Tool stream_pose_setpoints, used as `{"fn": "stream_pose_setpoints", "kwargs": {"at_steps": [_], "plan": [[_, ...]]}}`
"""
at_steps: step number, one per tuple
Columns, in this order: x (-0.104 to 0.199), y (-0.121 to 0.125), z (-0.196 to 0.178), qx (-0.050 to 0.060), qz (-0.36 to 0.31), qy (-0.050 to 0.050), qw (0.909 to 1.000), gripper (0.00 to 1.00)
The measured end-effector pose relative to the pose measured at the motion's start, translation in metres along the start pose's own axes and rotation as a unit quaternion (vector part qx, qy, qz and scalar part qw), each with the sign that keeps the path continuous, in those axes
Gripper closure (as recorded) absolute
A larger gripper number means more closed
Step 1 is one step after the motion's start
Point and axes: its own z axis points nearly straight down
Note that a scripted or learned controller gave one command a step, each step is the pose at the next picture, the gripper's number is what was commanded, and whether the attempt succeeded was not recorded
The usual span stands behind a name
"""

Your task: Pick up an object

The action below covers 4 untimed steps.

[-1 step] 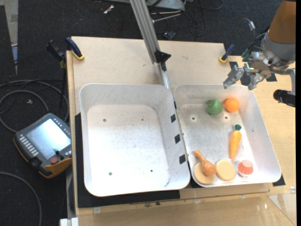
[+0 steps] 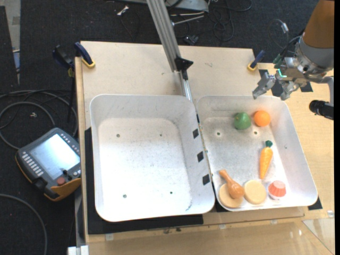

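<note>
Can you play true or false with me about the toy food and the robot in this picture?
1. All the toy food lies in the right bin. True.
2. The carrot is touching the orange. False: they lie apart, the carrot nearer the front.
3. The green apple sits right beside the orange. True.
4. The end effector is holding the carrot. False: it hangs above the bin's far edge, and the carrot lies on the bin floor.
5. The drumstick lies in the left bin. False: it lies at the right bin's front, next to a pale round piece.
</note>
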Motion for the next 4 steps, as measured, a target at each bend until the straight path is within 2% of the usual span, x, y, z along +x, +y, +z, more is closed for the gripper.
{"fn": "stream_pose_setpoints", "kwargs": {"at_steps": [1, 3, 4], "plan": [[0.002, -0.006, 0.045, 0.002, 0.002, 0.0, 1.0, 0.0], [0.013, -0.003, 0.156, 0.002, 0.0, 0.001, 1.0, 0.0], [0.013, -0.001, 0.141, -0.002, 0.0, 0.0, 1.0, 1.0]]}}
